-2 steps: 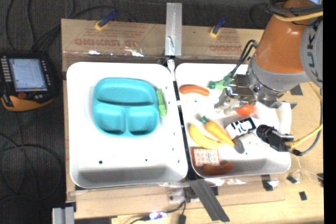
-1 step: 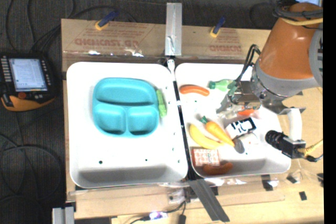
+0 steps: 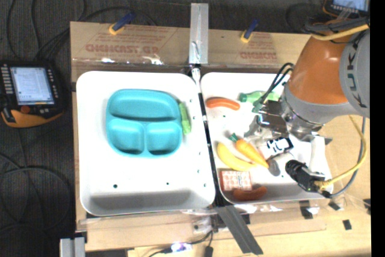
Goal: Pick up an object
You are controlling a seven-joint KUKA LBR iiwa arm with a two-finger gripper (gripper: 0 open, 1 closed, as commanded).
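My gripper (image 3: 262, 129) hangs low over the middle of the right bin (image 3: 210, 84), under the grey and orange wrist. Just left of it and below lie an orange carrot (image 3: 251, 151) and a yellow banana (image 3: 230, 156), side by side. An orange sausage (image 3: 222, 103) lies at the bin's back left. A green toy (image 3: 252, 97) pokes out from behind the wrist. Near the front edge sit a small brown box (image 3: 235, 179) and a dark red sausage (image 3: 249, 192). The gripper's tip is hidden among the wrist parts.
The left bin (image 3: 90, 147) holds a blue divided tray (image 3: 144, 121) with a green piece (image 3: 184, 118) at its right edge. A metal post (image 3: 198, 33) stands behind the wall between the bins. Cables and a black fitting (image 3: 304, 174) hang at the arm's front right.
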